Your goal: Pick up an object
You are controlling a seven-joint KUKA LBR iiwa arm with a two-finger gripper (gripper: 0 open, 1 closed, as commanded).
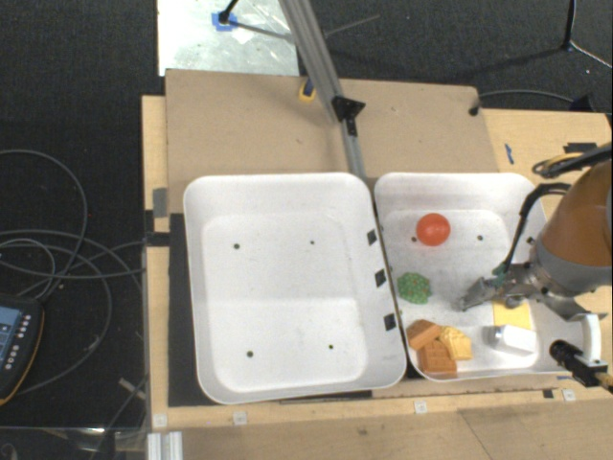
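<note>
- A dark handheld device (17,338) lies at the far 9 o'clock edge, on the dark floor among loose cables (57,247).
- The cardboard-covered surface (249,127) carries two shallow white bins side by side.
- The left bin (206,257) sits toward 8 o'clock of centre, its floor showing a few small dark dots.
- A grey pole (316,46) slants from 12 o'clock down toward the seam between the bins.
- The right bin (460,188) lies toward 4 o'clock and holds all the loose things.
- A green lumpy object (414,287) rests near that bin's left wall, well apart from the claw.
- Orange and tan blocks (439,345) cluster at the bin's 6 o'clock edge.
- A red-orange ball (433,229) sits toward the bin's 12 o'clock side, alone.
- The claw (488,293) hangs low in the bin at 3 o'clock of the frame; whether its fingers are apart or together, I cannot tell.
- A yellow flat piece (512,316) lies just beside the claw, partly under the wrist.
- A small white and grey object (508,337) rests just below the yellow piece.
- The arm (579,233) enters from 3 o'clock, orange band above the grey wrist.
</note>
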